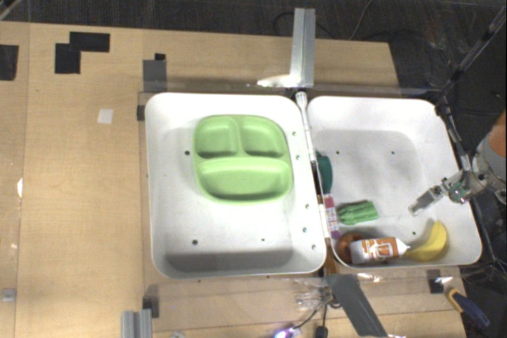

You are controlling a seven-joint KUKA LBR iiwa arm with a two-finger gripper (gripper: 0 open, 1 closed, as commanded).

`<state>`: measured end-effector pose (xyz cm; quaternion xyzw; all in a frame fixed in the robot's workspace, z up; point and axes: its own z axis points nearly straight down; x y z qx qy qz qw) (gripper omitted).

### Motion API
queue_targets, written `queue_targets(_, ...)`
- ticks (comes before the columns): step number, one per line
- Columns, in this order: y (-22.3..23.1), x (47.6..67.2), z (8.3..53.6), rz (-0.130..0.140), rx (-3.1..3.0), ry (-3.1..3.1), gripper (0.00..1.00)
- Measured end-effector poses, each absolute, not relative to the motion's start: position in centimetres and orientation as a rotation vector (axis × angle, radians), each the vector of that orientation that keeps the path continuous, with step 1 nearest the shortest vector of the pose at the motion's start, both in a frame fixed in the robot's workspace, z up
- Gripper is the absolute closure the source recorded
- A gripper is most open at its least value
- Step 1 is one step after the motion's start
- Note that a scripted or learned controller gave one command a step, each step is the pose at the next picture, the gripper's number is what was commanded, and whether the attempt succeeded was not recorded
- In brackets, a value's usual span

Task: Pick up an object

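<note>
Lying nearest, bottle (pixel 378 249) and banana (pixel 428 242) are touching in right bin (pixel 372 127). Fingers (pixel 425 199) hovering just above banana, holding nothing; apart or together, cannot tell. I'm judging: center over banana's middle before lowering, avoiding bin wall.

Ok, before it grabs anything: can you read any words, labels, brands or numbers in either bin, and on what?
No text can be read in this view.
Bottle, lying in the right bin: it has an orange and white label, too small and blurred to read.
Green divided plate in the left bin: no marking shows.
Banana and green object: no lettering shows.
</note>
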<state>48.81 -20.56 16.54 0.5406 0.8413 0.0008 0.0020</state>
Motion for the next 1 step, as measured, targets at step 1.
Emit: queue_targets(1,-20.75,49.23,9.19,0.007,1.663,2.644,0.0)
